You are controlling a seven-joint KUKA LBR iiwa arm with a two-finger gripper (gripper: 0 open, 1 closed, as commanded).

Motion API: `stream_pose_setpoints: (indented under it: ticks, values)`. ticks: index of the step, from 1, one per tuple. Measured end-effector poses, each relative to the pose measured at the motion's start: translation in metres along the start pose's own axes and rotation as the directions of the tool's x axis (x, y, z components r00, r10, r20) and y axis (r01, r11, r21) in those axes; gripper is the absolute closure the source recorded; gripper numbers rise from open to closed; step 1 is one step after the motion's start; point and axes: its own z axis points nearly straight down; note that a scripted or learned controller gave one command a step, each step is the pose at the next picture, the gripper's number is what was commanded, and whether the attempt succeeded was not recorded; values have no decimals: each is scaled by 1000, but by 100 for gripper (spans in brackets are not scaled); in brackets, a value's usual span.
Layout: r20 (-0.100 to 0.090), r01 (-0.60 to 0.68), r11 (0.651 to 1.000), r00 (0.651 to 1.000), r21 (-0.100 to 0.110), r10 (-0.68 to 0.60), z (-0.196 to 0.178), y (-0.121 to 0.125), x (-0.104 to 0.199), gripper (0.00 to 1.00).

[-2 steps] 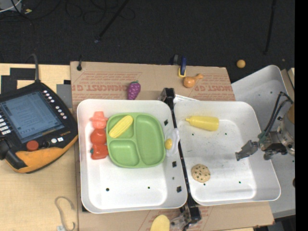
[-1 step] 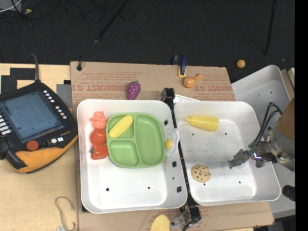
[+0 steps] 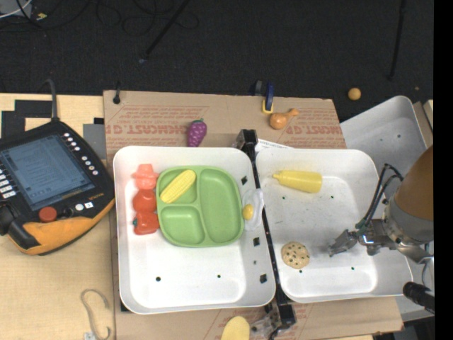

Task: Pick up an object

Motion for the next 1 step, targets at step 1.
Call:
stream_pose_setpoints:
  ticks: [1]
  values:
    - [0,1,1000,1000,-1,-1,54,0,2,0]
